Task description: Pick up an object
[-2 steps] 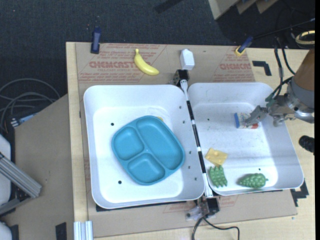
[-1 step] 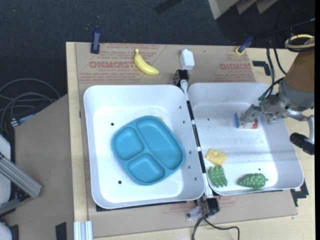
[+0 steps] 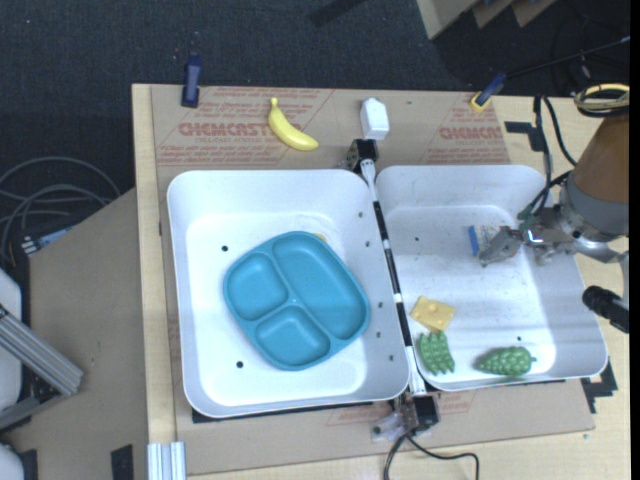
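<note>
- I am watching the gripper [image 3: 497, 245] reaching in from the right of the frame, hanging low over the upper middle of the right bin [image 3: 560, 298].
- Its fingers are sitting just beside a small blue object [image 3: 473, 239]; I cannot tell whether they are parted or closed, or gripping anything.
- Other candidates are lying toward the lower part of that bin: a yellow cheese wedge [image 3: 432, 314], a green cluster [image 3: 435, 352] just below it, and a second green piece [image 3: 505, 362] to its right.
- The left bin [image 3: 200, 268] is carrying a blue divided plate [image 3: 295, 299]; a banana [image 3: 287, 128] is lying on the surface above it.
- To do this well, I am judging that the fingers need centring squarely over the blue object and straddling it fully before closing, then lifting straight up.
</note>
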`<act>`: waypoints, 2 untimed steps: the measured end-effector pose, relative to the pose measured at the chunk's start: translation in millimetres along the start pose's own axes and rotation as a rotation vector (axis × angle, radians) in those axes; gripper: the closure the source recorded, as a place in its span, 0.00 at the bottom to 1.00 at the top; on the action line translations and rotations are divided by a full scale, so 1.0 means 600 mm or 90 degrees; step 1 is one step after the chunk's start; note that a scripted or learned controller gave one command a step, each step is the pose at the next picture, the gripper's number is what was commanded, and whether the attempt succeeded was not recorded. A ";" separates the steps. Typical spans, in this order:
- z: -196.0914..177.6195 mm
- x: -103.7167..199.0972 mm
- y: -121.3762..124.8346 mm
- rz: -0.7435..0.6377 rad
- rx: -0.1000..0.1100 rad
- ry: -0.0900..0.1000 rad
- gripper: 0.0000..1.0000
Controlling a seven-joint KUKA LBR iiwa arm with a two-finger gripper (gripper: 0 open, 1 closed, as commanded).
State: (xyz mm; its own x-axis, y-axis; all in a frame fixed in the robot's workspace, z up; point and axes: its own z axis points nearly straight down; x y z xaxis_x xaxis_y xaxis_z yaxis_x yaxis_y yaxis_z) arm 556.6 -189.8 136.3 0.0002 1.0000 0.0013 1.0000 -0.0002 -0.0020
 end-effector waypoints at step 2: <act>-0.004 0.041 -0.056 0.001 0.000 0.000 0.00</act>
State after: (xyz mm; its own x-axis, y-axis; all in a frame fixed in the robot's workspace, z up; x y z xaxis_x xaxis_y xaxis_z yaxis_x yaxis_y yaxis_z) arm 523.1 -165.3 138.6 0.0014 1.0000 0.0010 1.0000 -0.0014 -0.0025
